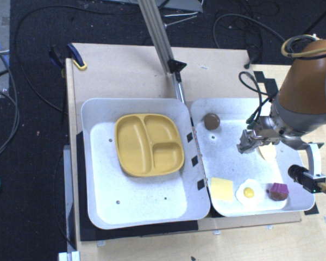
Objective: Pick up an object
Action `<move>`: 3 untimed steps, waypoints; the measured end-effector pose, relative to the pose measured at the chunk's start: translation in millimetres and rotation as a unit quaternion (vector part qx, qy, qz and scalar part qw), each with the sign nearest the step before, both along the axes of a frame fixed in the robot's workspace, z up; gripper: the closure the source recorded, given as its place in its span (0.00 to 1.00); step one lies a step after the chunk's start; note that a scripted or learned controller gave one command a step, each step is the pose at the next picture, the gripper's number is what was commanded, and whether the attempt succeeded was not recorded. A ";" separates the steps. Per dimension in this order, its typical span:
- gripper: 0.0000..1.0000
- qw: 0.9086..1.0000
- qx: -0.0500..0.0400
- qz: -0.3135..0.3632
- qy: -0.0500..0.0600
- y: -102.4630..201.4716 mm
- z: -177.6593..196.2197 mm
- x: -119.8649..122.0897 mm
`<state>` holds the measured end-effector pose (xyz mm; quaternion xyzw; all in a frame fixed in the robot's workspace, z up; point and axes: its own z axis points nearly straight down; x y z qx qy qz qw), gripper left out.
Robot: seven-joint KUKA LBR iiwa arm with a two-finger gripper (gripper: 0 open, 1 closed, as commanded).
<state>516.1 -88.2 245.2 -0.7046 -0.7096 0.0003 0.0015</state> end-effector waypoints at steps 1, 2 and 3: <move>1.00 1.000 0.000 0.000 0.000 51.3 -7.2 -18.9; 1.00 1.000 0.000 0.001 0.000 106.8 -18.5 -19.2; 1.00 1.000 0.000 0.001 0.000 156.2 -25.3 -26.0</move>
